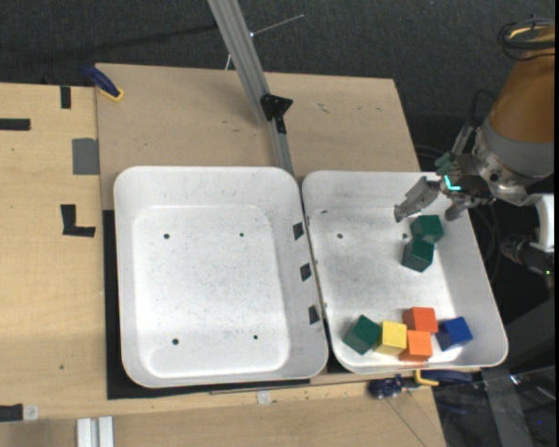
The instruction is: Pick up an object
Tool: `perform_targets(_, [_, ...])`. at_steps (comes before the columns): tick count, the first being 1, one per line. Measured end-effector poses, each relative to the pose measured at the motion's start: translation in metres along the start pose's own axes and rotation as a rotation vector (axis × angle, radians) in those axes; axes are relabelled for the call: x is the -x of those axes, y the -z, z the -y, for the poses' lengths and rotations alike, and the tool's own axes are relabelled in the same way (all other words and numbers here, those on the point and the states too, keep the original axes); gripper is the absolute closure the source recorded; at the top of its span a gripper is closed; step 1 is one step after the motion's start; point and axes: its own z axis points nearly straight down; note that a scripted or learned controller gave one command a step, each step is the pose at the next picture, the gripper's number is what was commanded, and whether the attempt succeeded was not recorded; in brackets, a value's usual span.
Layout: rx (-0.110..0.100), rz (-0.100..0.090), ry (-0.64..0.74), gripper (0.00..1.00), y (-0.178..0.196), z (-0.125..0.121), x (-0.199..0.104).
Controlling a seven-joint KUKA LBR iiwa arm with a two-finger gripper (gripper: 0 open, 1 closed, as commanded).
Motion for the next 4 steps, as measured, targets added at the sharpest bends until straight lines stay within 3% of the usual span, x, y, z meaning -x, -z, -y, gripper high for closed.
perform_targets(1, [0.004, 0.001, 0.001, 0.00, 0.002, -0.001, 0.000])
perform_targets(3, [-0.003, 0.001, -0.001, 0.00, -0.102, 0.014, -0.004])
perform_targets(4, [-0.002, 0.001, 0.000, 0.00, -0.147, 0.010, -0.004])
